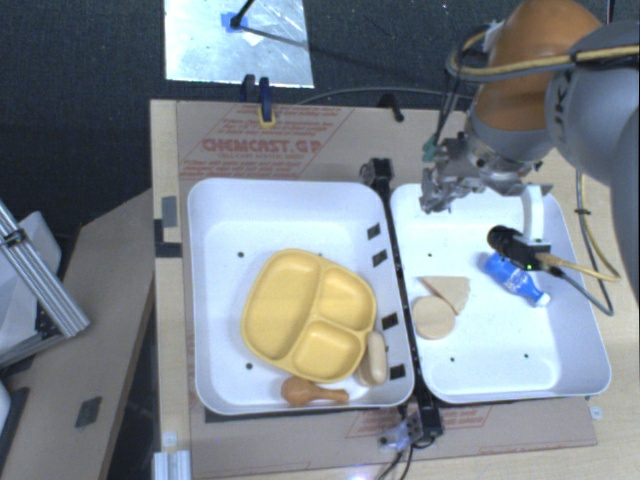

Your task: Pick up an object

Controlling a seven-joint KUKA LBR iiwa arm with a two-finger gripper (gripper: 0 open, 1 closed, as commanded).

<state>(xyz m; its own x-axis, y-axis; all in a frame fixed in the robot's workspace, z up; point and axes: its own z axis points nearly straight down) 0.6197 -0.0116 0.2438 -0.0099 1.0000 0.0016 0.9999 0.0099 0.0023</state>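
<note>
- Hanging over the far corner of the right bin (500, 368), the tool (437, 200) is sitting above bare white floor. I am not able to tell whether it is open or closed, and nothing is showing in its grasp.
- Candidates are lying nearer the camera than the tool: a tan wedge (448, 290) and a disc (434, 318), touching each other almost straight below it in view, and a blue bottle (515, 278) off to the side, well apart from the tool.
- Closing where it is hanging now is likely meaning a grab at nothing, since no thing is lying under it.
- Going for the wedge or disc is risking a miss: both are looking flat, so the tool may be scraping the floor or sliding over them, or dragging the pair together.
- Going for the bottle is risking a roll-away if it is being pinched off centre.
- Working this close to the bin wall beside the left bin (215, 258) is risking a knock against the rim.
</note>
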